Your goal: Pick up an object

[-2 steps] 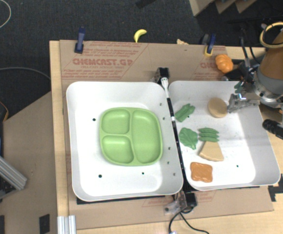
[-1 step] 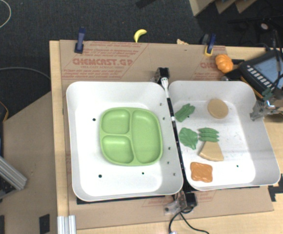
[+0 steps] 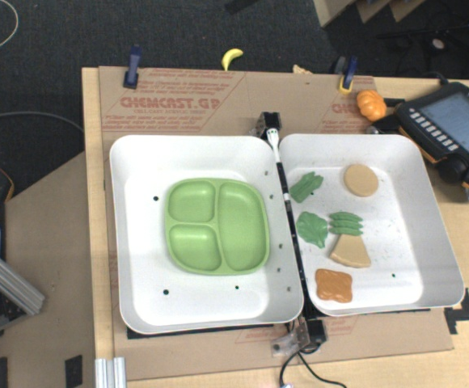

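Cardboard-topped bench [image 3: 178, 95], glossy white bins [image 3: 137, 168], matte green sectioned plate [image 3: 218, 225]; end effector state untellable.

green plate [image 3: 217, 225], white bins [image 3: 137, 281]; tan cookie [image 3: 361, 179]

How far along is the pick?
Nothing looks done yet. The right bin holds all the loose pieces lying flat: a round tan piece, three green leafy pieces, a tan wedge and an orange-brown piece. The green divided plate sits in the left bin. Nothing is in hand. Left: reach in, grasp one piece and lift it.
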### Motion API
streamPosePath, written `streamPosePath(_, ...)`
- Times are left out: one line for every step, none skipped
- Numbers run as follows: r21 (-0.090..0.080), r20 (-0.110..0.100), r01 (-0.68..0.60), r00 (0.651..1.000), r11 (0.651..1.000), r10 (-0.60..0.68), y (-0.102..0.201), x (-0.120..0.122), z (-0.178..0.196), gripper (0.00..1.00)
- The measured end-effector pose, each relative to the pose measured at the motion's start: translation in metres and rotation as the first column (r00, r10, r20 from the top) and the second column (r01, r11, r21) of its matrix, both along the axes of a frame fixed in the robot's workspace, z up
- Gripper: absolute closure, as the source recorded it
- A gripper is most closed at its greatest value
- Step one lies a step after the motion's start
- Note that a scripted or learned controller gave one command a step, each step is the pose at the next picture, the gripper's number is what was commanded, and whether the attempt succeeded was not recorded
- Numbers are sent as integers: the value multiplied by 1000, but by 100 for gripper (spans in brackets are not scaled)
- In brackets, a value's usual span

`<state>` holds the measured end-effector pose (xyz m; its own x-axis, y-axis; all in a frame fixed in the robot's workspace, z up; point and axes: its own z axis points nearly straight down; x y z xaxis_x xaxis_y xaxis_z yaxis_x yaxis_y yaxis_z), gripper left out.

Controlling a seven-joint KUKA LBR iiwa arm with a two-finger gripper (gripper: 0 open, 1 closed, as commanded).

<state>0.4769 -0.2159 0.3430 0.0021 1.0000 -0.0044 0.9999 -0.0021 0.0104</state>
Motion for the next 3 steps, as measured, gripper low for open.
streamPosePath(9, -18, -9, 1000, 1000, 9, 50, 66, -111, 100)
streamPosePath(6, -10, -1, 1000, 1000, 1, 64, 0, -58, 100)
streamPosePath(9, -19, -9, 1000, 1000, 10, 146, 2, -142, 100)
